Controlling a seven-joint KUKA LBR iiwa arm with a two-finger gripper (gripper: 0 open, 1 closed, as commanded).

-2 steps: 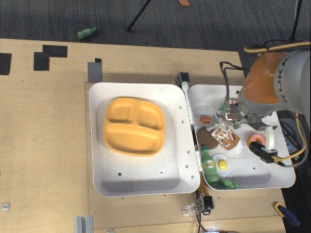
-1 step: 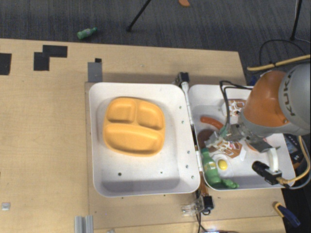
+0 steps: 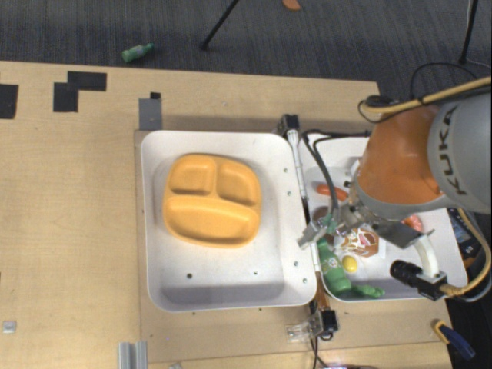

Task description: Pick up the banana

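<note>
Where the arm (image 3: 407,167) overhangs, the right bin (image 3: 338,148) is mostly hidden.

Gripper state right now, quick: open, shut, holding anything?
Gripper: cannot be told; it is low over the toys in the right shallow white bin, arm blocking it.

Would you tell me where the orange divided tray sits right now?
The orange divided tray lies in the left white bin, towards its upper middle, left of the arm.

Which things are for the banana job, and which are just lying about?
For the job: gripper, right bin, small yellow piece beside it, perhaps the banana.
Lying about: yellow divided plate in the left bin, green toy in the right bin, green object on the carpet.
</note>
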